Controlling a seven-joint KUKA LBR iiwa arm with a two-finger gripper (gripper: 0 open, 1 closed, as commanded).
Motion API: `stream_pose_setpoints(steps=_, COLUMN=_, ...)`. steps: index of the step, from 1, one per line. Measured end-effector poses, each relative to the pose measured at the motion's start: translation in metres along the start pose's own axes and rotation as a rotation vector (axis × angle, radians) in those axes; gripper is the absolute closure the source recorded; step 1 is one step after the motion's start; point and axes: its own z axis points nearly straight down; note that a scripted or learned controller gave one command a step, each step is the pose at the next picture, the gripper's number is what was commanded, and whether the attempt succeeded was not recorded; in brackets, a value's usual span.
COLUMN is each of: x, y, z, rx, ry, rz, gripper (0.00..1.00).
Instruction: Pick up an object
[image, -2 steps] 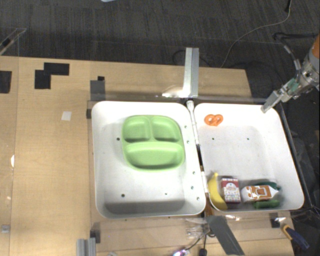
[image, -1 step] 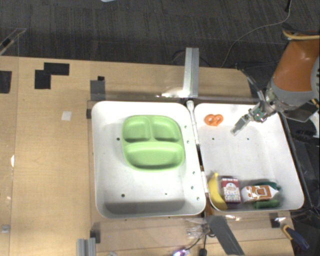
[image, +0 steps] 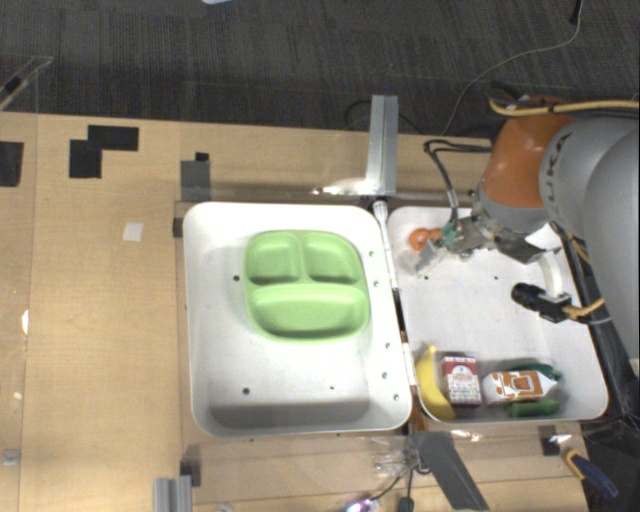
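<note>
Nearest the camera, along the front wall of the right bin (image: 590, 395), four things are lined up: a yellow banana (image: 431, 385) at the left corner, a small red-and-white carton (image: 459, 381) touching it, an orange-and-white carton (image: 516, 384) just beside that, and a green object (image: 532, 407), too small to be identified, tucked under the second carton. None of these is being handled.

In the left bin (image: 210, 330) a light-green divided plate (image: 304, 282) is seen lying flat, with two small compartments at the back and one long compartment at the front.

The task is judged to be at an early stage, with nothing lifted. The gripper (image: 448, 243) is placed low at the back left corner of the right bin, close to the wall shared by the two bins. A small orange object (image: 423, 238) is seen just beside its tip, resting on the bin floor. Whether the two are touching cannot be told, nor can it be told whether the tool is spread or closed, because the tip is blurred and small. No object is seen held.

The orange object is taken to be the likely target. It appears small, rounded and low, bright against the white floor, and partly masked by the tool. A grasp and a lift are judged to be left.
</note>
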Motion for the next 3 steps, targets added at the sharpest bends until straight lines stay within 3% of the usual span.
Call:
stream_pose_setpoints(steps=1, x=-0.003, y=0.024, z=0.008, rx=0.007, ry=0.002, rz=-0.027, gripper=0.00)
stream_pose_setpoints(steps=2, x=-0.003, y=0.027, z=-0.006, rx=-0.004, ry=-0.002, rz=-0.033, gripper=1.00)
stream_pose_setpoints(steps=3, x=-0.048, y=-0.002, z=-0.069, rx=0.000, ry=-0.001, rz=-0.054, gripper=1.00)
